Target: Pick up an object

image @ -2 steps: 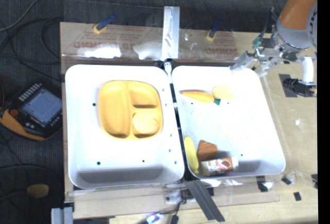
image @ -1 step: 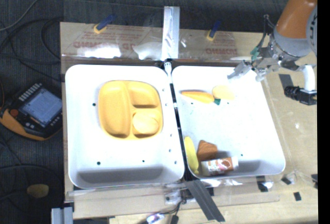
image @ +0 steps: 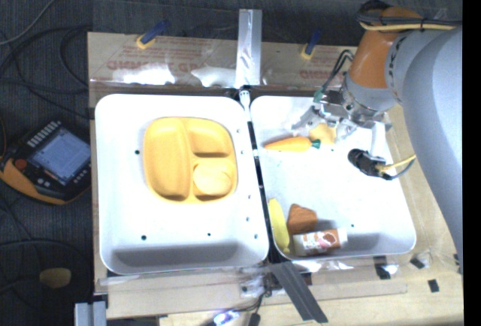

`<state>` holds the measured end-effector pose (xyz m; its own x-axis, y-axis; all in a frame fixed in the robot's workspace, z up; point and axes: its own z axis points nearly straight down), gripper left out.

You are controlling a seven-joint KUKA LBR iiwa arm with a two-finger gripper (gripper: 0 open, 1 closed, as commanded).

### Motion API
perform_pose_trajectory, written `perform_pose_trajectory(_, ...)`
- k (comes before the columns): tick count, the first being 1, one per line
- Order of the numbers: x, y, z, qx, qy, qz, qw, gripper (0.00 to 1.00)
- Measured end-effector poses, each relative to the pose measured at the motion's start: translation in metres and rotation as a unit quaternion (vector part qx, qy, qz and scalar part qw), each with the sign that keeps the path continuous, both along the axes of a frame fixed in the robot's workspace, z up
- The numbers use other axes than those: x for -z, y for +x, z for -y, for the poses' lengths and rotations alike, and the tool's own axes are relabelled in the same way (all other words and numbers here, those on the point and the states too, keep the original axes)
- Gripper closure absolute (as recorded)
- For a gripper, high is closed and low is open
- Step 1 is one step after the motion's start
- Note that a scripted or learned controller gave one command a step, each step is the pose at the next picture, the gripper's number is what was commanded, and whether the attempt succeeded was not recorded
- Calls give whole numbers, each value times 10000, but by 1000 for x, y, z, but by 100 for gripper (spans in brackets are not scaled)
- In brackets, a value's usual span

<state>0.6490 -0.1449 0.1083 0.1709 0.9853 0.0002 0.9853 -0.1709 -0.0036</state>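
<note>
My gripper hangs low over the back of the right bin, under the orange wrist band. An orange toy carrot lies just to its left, tip pointing left, green end toward the gripper. A small yellow piece shows directly beneath the gripper; whether it is held is unclear. At the bin's front lie a yellow banana, a brown wedge and a small bottle with a red label.
The left bin holds a yellow divided plate. A black cable loop hangs from the arm over the right bin. A handheld controller lies on the floor at far left.
</note>
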Motion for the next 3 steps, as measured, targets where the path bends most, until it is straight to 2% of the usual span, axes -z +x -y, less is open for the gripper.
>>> perform_pose_trajectory(1, 19, -30, -34, -2005, -29, 60, 9797, 0)
perform_pose_trajectory(2, 8, -29, -34, -2002, -27, 85, 9797, 100)
perform_pose_trajectory(3, -107, 19, -85, -2337, -6, 17, 9723, 100)
